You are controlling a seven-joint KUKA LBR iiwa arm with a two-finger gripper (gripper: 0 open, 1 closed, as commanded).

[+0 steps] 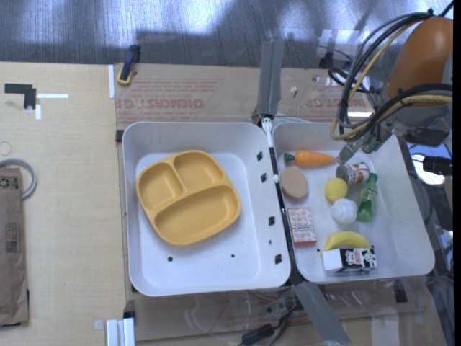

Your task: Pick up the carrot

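Gripper (pixel 351 152) is being held low over the right bin (pixel 416 215), near its rear edge, just beside the thick end of the carrot (pixel 315 158); whether it is open or closed cannot be told, as cables and the wrist are covering it. No object is seen gripped. Carrot is lying flat in the rear part of the right bin, green stem end pointing toward the divider w/ the left bin (pixel 137 215). Also lying in the right bin: a small can (pixel 357 173) just right of the carrot tip, a tan oval item (pixel 294 184), a yellow ball (pixel 336 189), a white ball (pixel 343 210), a green bottle (pixel 367 200), a small red-and-white box (pixel 302 225), a banana (pixel 346 239) and a black-and-white carton (pixel 351 259). Left bin is bearing a yellow 3-compartment plate (pixel 189 197), approx. centred, well apart from the carrot.
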